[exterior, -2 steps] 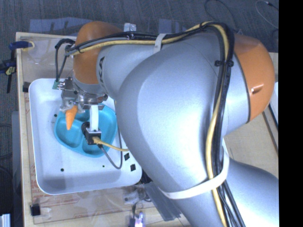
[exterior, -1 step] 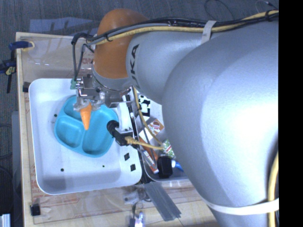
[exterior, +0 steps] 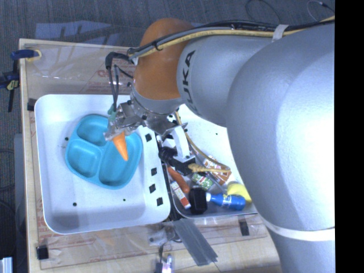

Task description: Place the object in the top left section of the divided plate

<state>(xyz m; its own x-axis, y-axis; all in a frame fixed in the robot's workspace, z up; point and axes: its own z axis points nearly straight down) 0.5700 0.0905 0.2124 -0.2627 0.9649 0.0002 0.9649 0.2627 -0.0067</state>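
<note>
Gripper (exterior: 118,131) clamps an orange carrot (exterior: 121,147) between its fingers, hanging over the blue divided plate (exterior: 85,158) that rests in the left bin (exterior: 57,209), near the plate's right edge.

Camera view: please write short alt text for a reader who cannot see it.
A grey robot arm holds its gripper with an orange carrot over a blue divided plate in the left white bin. The right bin holds mixed small objects.
</note>
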